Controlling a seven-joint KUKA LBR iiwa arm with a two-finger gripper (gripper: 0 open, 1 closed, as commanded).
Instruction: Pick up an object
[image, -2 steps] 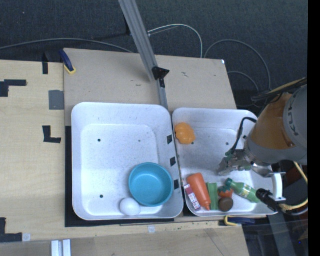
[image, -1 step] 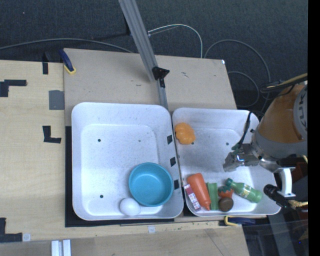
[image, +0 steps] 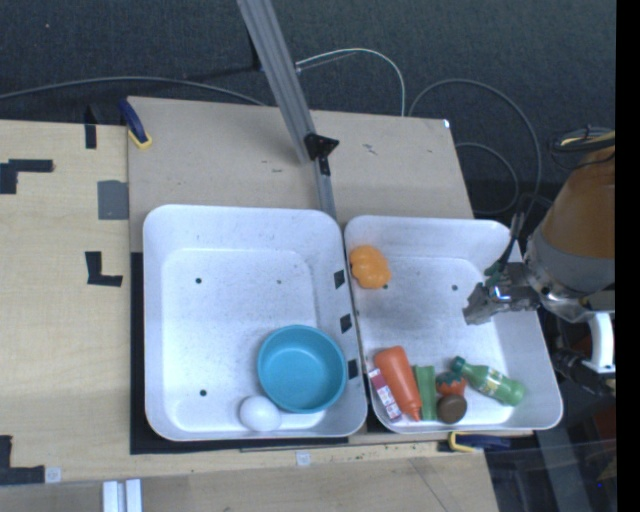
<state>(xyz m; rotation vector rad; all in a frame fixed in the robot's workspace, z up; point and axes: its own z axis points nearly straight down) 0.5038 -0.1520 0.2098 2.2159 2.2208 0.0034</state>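
Over the right bin (image: 520, 330), I couldn't tell the gripper's (image: 482, 303) state; descending there risked clipping the bin wall, well apart from the green bottle (image: 490, 381).

Bench (image: 230, 170) bears two white bins (image: 180, 250), side by side

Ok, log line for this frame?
claw: over right bin, nothing seen held | carrot, bottle: front of right bin | bowl, ball: left bin

The arm reaches in from the right, orange band above a grey wrist. Its gripper (image: 480, 305) points leftward and hangs low, nothing visible between its tips.
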